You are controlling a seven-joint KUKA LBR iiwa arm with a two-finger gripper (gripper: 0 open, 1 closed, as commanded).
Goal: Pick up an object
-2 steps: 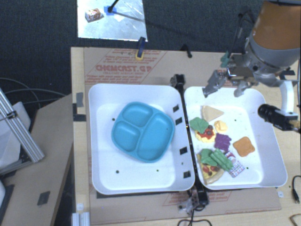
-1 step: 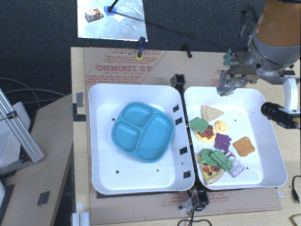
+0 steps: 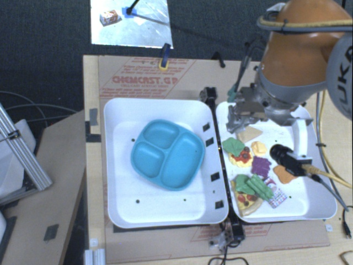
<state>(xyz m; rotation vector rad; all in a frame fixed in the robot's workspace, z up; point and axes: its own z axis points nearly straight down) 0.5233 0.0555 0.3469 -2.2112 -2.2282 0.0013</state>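
While the gripper point(image 3: 238, 120) hangs low over the far end of the right bin point(image 3: 317, 206), nothing looks picked up yet: the toy food pile point(image 3: 252, 173) lies on the bin floor, just in front of it. Whether the tool is released or clenched I cannot tell, because the arm's orange band point(image 3: 303, 12) and wrist hide it. The blue divided plate point(image 3: 167, 154) sits alone in the left bin point(image 3: 118, 203).

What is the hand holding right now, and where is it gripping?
It cannot be told: the hand hangs low over the right white bin, above the toy food pile.
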